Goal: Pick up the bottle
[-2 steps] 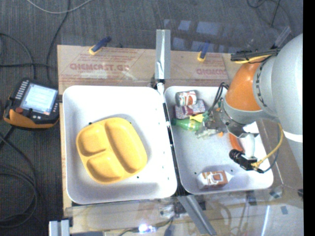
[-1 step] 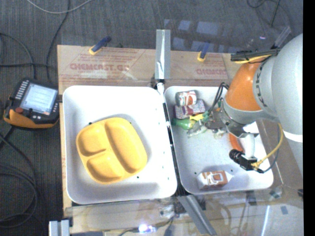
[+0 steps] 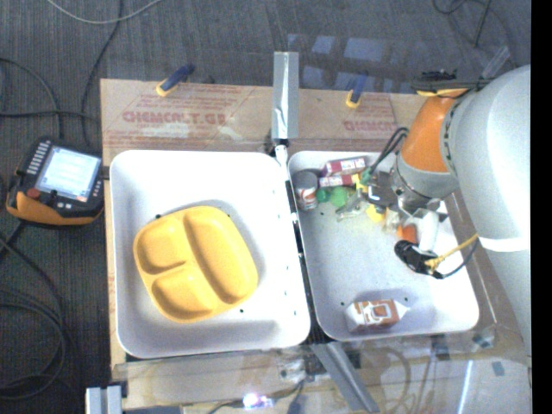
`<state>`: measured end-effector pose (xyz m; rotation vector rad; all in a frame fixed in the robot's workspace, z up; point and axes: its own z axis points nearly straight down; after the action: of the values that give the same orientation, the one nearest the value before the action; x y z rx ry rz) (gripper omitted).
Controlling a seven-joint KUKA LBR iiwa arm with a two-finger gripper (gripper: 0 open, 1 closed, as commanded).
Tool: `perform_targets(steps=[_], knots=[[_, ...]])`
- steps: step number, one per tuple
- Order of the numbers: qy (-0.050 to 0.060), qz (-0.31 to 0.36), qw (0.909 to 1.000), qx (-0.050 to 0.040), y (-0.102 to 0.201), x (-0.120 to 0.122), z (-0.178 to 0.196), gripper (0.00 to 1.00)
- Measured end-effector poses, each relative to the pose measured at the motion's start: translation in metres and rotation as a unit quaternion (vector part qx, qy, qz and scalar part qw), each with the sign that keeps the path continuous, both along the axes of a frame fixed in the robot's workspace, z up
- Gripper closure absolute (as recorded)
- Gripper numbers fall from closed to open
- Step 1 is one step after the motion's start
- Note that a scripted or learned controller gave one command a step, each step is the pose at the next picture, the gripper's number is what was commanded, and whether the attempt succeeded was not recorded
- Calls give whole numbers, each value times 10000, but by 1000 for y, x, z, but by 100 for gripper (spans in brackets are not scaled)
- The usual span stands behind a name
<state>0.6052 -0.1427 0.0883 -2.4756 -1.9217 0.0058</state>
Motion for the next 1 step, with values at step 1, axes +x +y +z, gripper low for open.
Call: perform_targets(steps=[1], knots=[[56, 578, 9983, -94, 10, 24, 1, 0]])
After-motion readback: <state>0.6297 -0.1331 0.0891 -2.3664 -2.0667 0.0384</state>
